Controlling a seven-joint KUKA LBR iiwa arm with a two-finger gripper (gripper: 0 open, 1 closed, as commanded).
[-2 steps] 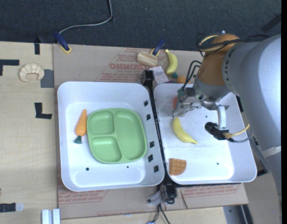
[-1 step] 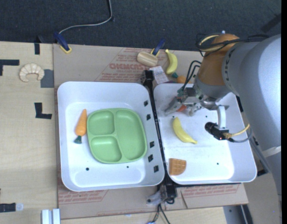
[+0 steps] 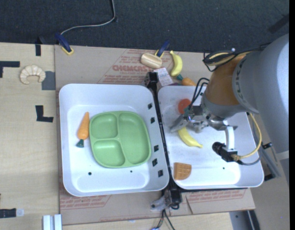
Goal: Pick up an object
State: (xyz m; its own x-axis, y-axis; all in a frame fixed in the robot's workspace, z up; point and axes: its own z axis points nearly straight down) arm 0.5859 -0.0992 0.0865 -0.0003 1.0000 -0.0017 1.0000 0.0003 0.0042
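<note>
Gripper (image 3: pixel 186 123) perhaps touching banana (image 3: pixel 190 138)

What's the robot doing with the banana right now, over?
Gripper low in right bin, right beside banana. Grip on banana not confirmed. Red piece close behind; waffle sits apart, near front wall.

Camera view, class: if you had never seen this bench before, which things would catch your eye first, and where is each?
The big grey arm with its orange band reaches in from the right over the right bin, its gripper low above a yellow banana. In the left bin a green divided plate lies with an orange carrot at its left side. A croissant lies alone on the bench at far left.
</note>
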